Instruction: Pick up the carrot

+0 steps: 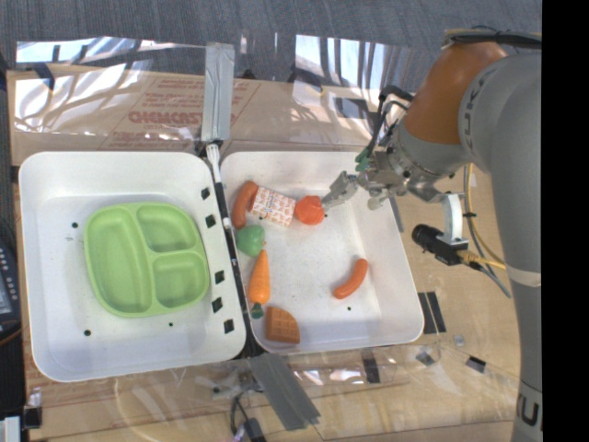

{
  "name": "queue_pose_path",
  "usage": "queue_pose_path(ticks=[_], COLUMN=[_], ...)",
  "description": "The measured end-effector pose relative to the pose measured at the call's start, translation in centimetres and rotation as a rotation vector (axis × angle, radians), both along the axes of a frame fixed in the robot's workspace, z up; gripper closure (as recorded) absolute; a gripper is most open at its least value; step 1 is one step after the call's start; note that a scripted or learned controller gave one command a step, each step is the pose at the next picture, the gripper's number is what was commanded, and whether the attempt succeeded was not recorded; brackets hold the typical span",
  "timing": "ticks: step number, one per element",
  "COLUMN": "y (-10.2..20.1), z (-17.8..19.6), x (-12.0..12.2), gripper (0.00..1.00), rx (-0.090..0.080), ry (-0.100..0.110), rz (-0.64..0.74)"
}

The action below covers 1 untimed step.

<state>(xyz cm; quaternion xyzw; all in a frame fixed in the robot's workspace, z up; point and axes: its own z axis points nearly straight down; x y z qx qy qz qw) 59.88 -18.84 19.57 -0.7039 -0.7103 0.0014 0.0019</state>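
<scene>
The carrot [260,278] is a tapered orange piece with a small green end. It lies along the left wall of the right bin [394,274], roughly upright in the view. My gripper [357,196] hangs over the upper right part of that bin, well up and to the right of the carrot. It is open with nothing between its fingers. One finger [337,193] points toward a round orange-red ball [309,211].
In the right bin are also a green lump [250,239] just above the carrot, a sausage [244,203], a patterned white box [272,206], another sausage [351,279] and a waffle piece [282,325]. The left bin holds a green divided plate [101,274].
</scene>
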Motion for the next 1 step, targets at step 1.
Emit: queue_pose_path(ticks=[1], y=[6.47], z=[-5.69], x=[-3.46], gripper=[0.00], rx=[0.002], ry=[0.000], rz=[0.336])
